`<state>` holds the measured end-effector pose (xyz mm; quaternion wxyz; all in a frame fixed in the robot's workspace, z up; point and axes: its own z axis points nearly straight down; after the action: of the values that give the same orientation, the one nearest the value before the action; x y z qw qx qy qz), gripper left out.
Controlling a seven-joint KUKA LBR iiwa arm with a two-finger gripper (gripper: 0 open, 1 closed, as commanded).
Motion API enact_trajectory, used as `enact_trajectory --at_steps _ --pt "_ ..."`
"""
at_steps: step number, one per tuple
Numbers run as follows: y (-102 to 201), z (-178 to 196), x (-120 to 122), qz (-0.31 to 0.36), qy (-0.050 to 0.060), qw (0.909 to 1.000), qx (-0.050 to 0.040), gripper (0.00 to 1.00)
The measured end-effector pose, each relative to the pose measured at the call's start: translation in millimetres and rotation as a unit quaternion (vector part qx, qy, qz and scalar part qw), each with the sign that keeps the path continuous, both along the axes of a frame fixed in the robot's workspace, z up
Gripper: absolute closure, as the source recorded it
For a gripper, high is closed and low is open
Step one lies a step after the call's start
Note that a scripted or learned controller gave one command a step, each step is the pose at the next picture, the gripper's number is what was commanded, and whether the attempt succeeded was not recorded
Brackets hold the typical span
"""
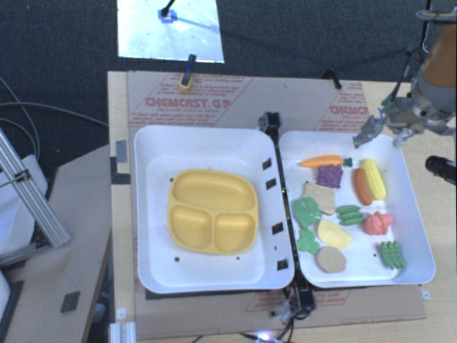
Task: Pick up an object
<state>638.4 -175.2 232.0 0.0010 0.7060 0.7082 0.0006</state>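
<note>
The right bin (413, 191) holds several toy foods: an orange carrot (325, 161), purple grapes (329, 176), a yellow corn cob (373, 178), an orange sausage (362, 186), a tan bread slice (321, 196), green leaves (305, 211), green beans (349, 214), a red strawberry (377, 223), a yellow piece (333, 234) and a round tan biscuit (331, 259). My gripper (383, 134) hovers over that bin's far right corner, above and beyond the corn. It is open, with nothing between its fingers.
In the left bin (153, 191) lies a yellow divided plate (213, 211). A black divider with clips (277, 184) joins the two bins. A green ridged piece (391, 254) sits near the right bin's front right corner. A metal frame (28, 191) stands at the far left.
</note>
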Motion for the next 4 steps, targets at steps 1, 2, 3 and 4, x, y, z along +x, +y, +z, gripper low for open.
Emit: enact_trajectory --at_steps 1,2,3,4 --pt "-29.2 -136.4 -45.0 0.0 0.002 1.0 0.0002 0.0" --pt "3.7 -147.7 -129.8 -0.002 0.005 1.0 0.0021 0.0" --pt "-33.4 -147.5 -140.2 -0.002 0.001 1.0 0.0001 0.0" --pt "-31.8 -135.4 -136.9 -0.001 -0.003 1.0 -0.0008 1.0"
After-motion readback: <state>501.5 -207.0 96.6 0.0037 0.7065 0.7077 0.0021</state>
